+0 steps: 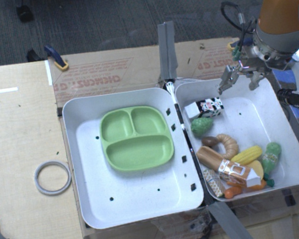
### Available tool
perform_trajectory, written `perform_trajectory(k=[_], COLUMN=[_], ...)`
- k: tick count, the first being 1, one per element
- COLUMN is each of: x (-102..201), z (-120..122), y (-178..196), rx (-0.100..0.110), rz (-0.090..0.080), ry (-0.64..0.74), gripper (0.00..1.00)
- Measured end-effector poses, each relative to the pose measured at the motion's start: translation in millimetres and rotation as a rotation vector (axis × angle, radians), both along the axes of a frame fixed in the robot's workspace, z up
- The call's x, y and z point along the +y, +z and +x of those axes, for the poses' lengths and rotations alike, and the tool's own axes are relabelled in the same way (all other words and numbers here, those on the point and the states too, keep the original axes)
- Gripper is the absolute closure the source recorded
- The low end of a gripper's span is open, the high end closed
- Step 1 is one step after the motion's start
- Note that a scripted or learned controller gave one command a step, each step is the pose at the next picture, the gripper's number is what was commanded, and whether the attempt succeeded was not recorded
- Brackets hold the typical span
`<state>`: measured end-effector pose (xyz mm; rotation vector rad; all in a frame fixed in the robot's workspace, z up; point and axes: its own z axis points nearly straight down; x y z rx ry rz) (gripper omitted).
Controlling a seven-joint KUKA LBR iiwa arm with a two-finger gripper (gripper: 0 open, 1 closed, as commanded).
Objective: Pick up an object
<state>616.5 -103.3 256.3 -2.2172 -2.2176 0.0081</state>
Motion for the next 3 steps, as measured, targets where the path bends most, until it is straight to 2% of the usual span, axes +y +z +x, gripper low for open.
perform_trajectory(k=[1, 2, 3], x=[-4.6, 52.9, 35.4], z=[15.9, -67.1, -93.8], y=[60.3, -38.0, -68.5], rx=[-0.001, 0.001, -0.001], rz=[-0.004, -0.002, 0.000], ry=[-0.240, -0.092, 0.049], gripper=[0.00, 0.00, 0.00])
